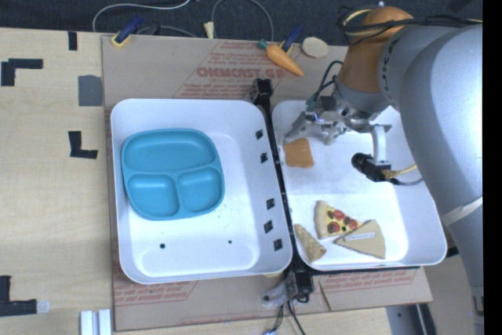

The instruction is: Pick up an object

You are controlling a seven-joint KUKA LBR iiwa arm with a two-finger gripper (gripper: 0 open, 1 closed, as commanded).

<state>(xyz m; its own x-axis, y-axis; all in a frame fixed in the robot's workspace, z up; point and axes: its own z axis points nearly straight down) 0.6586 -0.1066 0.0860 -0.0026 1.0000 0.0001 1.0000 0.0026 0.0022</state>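
A tan, toast-like block (299, 153) lies in the upper left part of the right bin (420, 204), close to the dark divider between the two bins. The claw (304, 129) hangs just above and beside this block, near its upper edge, with its metal fingers (296, 126) pointing toward the left of the frame; the fingers stand slightly apart and nothing sits between them. The grey arm (439, 106) with its orange band (365, 59) fills the upper right of the frame and reaches down into that bin.

Lower in the same bin, a pizza slice (334, 219) with red dots lies near the centre bottom, a pale wedge (362, 239) sits just to its lower right, and a brown crusty piece (308, 243) lies at the bin's lower left corner.

The left bin (196, 259) holds a blue divided plate (171, 172) in its upper left half.

On the bench (47, 192), above the bins, an orange carrot (284, 60) and a small pale round piece (315, 48) rest near the upper centre of the frame.
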